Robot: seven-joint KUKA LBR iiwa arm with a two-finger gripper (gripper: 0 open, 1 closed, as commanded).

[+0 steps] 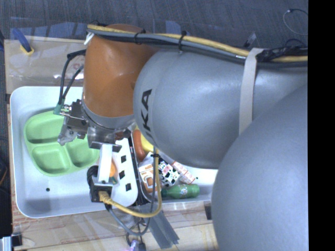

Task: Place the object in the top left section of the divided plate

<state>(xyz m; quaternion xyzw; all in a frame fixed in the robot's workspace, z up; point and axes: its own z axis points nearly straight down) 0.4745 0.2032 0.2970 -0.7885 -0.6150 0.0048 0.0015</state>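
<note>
One green divided plate [43,140] lies in the left bin [31,203], the grey arm [199,114] hanging over its right side. Jaws' state: cannot tell from here.

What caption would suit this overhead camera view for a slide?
Grey KUKA arm with orange band reaches over the left white bin, its gripper at the green divided plastic plate.

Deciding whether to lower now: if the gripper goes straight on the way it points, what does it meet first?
Probably the green divided plate, somewhere near its dividers. Depth is unclear from this slanted view.
</note>
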